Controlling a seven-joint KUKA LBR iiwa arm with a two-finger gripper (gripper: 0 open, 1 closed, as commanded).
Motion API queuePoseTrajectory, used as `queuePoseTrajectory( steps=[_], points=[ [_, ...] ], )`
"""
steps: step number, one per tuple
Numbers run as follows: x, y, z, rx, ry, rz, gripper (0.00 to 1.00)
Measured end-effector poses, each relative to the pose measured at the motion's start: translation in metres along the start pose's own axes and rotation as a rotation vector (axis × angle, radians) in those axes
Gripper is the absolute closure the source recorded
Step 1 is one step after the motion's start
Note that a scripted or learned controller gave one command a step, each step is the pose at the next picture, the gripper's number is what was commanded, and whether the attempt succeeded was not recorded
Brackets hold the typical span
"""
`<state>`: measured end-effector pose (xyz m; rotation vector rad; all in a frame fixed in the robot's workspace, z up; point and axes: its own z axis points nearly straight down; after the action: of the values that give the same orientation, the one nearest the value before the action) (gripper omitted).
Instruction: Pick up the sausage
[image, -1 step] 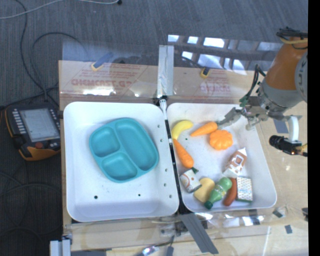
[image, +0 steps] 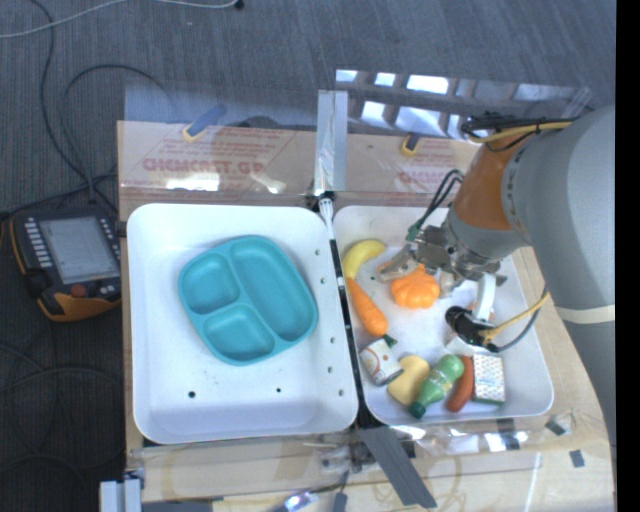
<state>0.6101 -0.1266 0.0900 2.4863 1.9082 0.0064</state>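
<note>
Reaching for the sausage (image: 461, 385) risked a wrong grab: it lay at the right bin's (image: 535, 395) near edge, touching the green bottle (image: 437, 382) and the small carton (image: 488, 377). My tool (image: 432, 262) hung well beyond it, over the orange pumpkin (image: 415, 290). How far open it stood, and whether it touched the pumpkin, I could not tell.

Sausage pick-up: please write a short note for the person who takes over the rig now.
End effector: over the right bin, above the orange pumpkin-like toy; nothing seen between its fingers.
Sausage: lies near the front of the right bin, between the green bottle-shaped toy and the small patterned box.
Done: nothing yet; the sausage is not picked.
Left: move the end effector toward the front of the bin, grasp the sausage, lift it.
</note>
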Motion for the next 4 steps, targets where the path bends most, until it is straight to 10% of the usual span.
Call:
queuePoseTrajectory(
  steps=[1, 4],
  points=[
    [0.001, 0.000, -0.009, -0.001, 0.000, -0.002, 1.00],
    [0.012, 0.023, -0.003, -0.003, 0.006, 1.102, 1.00]
  ],
)
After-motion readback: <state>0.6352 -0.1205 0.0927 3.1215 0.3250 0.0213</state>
